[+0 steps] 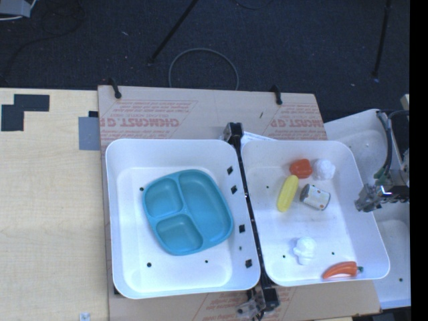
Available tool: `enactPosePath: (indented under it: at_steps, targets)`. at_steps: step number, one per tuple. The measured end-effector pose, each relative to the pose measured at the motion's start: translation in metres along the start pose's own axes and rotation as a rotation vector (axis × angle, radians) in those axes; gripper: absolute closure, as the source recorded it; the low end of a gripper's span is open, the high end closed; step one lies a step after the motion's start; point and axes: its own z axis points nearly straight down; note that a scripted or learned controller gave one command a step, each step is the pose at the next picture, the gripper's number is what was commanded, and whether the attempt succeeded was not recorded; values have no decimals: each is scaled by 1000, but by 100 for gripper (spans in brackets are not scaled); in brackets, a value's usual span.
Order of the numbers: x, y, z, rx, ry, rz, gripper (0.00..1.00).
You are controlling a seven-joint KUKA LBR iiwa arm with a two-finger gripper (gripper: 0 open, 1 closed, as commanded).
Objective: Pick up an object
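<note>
The gripper (372, 199) hangs at the right bin's (366, 241) outer rim with nothing grasped, so the pick looks barely begun, and next it must swing in over something like the corn (287, 192) mid-bin

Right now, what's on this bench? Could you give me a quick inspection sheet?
Surface: two white bins side by side, left bin, right bin, on cardboard.
Job's things: in the right bin, yellow piece, orange-red piece, white ball, small cylinder, white lump, orange piece.
Clutter: blue divided tray in the left bin.
Claw: claw over the right bin's right rim.
Cables: cable loop on the floor.
Surroundings: dark carpet, wooden tabletop.
</note>
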Motion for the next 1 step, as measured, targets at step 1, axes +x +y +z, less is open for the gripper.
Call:
enactPosePath:
  at_steps: [1]
  targets:
    - [51, 12, 13, 5, 5, -3, 100]
